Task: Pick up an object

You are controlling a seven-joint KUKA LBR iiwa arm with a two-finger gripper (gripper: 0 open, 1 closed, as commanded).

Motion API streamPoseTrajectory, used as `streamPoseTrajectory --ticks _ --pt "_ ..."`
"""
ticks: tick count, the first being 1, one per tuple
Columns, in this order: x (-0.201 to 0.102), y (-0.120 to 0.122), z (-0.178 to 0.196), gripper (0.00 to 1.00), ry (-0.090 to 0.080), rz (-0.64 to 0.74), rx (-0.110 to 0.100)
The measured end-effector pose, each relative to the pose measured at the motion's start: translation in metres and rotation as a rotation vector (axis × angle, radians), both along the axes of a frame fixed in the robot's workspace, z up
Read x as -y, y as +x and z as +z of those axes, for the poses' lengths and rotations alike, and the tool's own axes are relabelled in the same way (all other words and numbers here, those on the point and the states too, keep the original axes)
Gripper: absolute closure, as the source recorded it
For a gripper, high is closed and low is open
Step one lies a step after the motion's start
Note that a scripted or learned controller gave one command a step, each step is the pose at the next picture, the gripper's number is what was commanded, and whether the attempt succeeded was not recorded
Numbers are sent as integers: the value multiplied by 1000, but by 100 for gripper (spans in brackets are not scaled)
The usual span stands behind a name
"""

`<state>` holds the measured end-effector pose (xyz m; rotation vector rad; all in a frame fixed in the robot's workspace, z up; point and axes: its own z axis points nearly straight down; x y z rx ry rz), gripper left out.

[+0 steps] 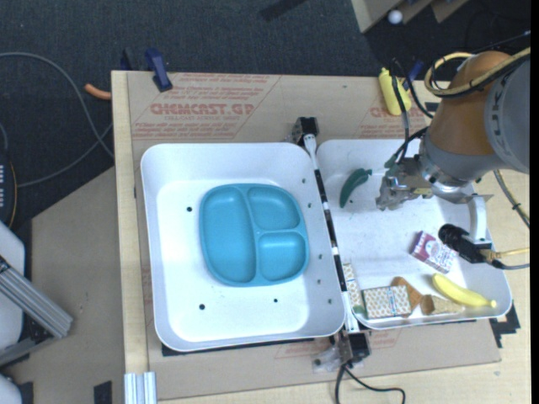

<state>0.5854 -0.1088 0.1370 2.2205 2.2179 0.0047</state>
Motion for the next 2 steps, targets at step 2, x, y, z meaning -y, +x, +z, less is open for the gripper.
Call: streamPoseTrajectory --ticks 2 --pt "-1 1 20 100 1 0 4"
